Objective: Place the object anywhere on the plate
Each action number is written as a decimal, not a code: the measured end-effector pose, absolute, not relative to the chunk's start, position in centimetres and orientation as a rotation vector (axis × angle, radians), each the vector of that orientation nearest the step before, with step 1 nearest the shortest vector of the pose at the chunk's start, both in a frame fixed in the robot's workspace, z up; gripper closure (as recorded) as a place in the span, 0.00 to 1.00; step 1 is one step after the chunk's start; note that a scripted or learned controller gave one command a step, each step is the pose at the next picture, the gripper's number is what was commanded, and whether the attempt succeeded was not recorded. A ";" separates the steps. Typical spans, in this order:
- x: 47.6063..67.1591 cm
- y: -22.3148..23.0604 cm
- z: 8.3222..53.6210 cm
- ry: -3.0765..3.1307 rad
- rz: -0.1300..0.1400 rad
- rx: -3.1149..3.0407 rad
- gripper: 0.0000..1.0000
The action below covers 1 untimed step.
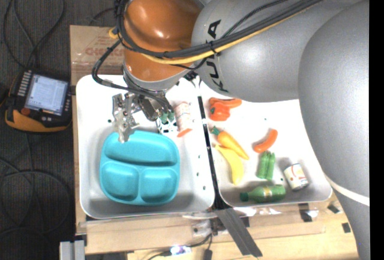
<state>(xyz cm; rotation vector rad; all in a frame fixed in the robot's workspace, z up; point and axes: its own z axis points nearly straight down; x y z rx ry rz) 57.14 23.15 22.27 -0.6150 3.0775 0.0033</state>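
The task's object cannot be picked out for sure. Nothing shows between the fingers of the gripper (126,123), and I cannot tell if they are open or closed. The silver gripper hangs over the top edge of the blue plate (141,167).

The plate is bright blue with three sections, one long one at the top and two small ones below. It lies in the left bin (90,193). Just beside the gripper, near the top right corner of the plate, sits a small white can (182,116) with a red band, and a little dark and white thing next to it that is too blurry to name.

The big grey arm (270,42) has black letters that read KUKA. Its orange band (159,30) is round and shiny.

The right bin (318,193) holds toy food: a red pepper (221,108), a carrot (228,140), a yellow banana (234,166), a red chili (265,140), a green pickle (266,165), a green bottle (263,193) and a small tin (296,176) with a label too small to read.

On the floor to the left lies an orange and black control pad (39,99) with a lit screen.
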 end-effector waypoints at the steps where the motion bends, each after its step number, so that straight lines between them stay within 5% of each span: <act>1: 51.0 23.4 16.3 3.134 0.003 -0.243 1.00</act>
